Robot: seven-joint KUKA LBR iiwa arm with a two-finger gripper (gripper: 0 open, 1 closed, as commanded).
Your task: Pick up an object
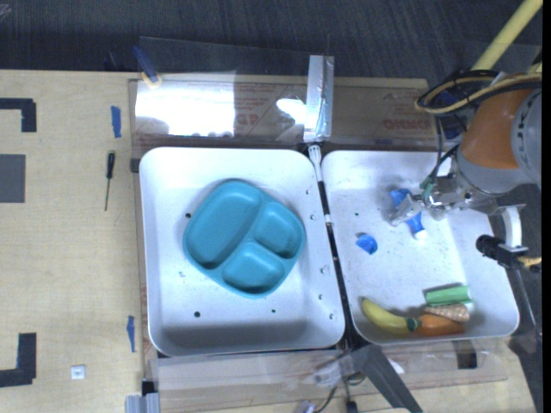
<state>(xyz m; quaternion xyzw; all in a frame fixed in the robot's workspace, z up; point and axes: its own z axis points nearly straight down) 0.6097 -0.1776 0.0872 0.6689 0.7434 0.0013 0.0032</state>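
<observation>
No text I can read. Faint reddish printing runs along the brown cardboard strip [379,114] behind my two shallow white bins [155,231], under glare and clear plastic, too blurred to make out. No labels, brands or numbers legible on anything else.

One fixed camera looks down at a slant on both white bins [164,317], the arm [499,144] entering from the right.

I work in a robotics lab. My bench [60,231] is plywood with black tape marks at the frame's left, two white bins [164,317] fixed side by side at centre, a clear guard [224,93] above them, and loose cables [456,93] at upper right.
</observation>
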